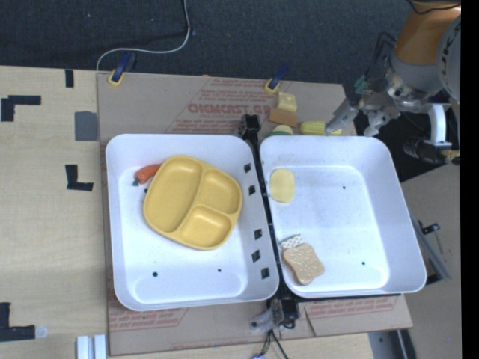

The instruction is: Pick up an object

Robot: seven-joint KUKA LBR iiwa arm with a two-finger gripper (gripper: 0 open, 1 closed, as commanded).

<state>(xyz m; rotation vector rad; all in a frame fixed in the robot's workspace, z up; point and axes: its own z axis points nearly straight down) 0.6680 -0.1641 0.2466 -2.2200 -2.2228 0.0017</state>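
Observation:
My gripper (355, 121) hangs over the bench just behind the right bin's (397, 200) far edge, near its back right corner. Its two fingers stand apart and open, with nothing between them. In the right bin lie a pale yellow round piece (282, 185) at the back left and a slice of bread (303, 264) at the front left, with a small white scrap (292, 241) just behind the bread. The left bin (123, 260) holds a yellow divided plate (193, 201) and an orange carrot (147, 173) partly tucked behind the plate's left rim.
Behind the bins on the cardboard sit a tan block (284, 115), a small yellow cube (287, 100), a pale green piece (281, 130) and a yellow corn cob (313, 128), just left of the gripper. A white cable (179, 21) runs along the back.

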